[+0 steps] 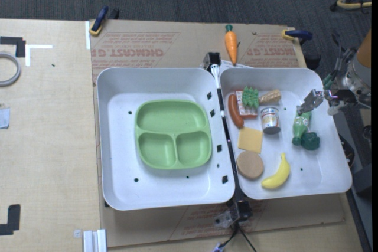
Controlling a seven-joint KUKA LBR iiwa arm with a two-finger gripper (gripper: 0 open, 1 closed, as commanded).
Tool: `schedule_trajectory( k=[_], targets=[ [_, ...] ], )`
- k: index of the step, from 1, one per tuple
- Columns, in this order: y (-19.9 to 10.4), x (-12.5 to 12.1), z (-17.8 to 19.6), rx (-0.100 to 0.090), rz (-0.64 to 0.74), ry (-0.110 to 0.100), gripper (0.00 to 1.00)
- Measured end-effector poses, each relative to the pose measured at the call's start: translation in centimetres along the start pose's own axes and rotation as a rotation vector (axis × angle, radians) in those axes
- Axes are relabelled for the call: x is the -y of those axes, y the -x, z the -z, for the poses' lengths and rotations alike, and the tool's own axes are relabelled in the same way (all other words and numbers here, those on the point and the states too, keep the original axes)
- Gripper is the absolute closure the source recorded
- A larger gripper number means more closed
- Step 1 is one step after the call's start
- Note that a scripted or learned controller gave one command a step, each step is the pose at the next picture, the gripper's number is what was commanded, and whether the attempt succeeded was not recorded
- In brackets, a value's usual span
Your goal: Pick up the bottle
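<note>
Small green plastic bottle [302, 126] lies in the right white bin [331, 177], near its right wall, with a dark green broccoli-like piece [309, 140] touching its lower end. Metal claw [309, 101] sits just above the bottle's top end; can't tell whether it's spread or pinching. Yellow banana [277, 173] is lower in the same bin. Left white bin [115, 186] holds a green three-compartment tray [173, 134].
</note>
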State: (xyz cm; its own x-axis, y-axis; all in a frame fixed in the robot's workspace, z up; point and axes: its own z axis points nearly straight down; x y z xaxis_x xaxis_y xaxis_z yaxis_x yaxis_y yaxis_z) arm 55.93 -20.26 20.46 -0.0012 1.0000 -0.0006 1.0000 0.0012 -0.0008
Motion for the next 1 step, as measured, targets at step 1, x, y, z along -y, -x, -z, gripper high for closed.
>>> schedule_trajectory(
  k=[1],
  targets=[
    [0.03, -0.04, 0.95, 0.001, 0.003, 0.001, 1.0]
  ],
)
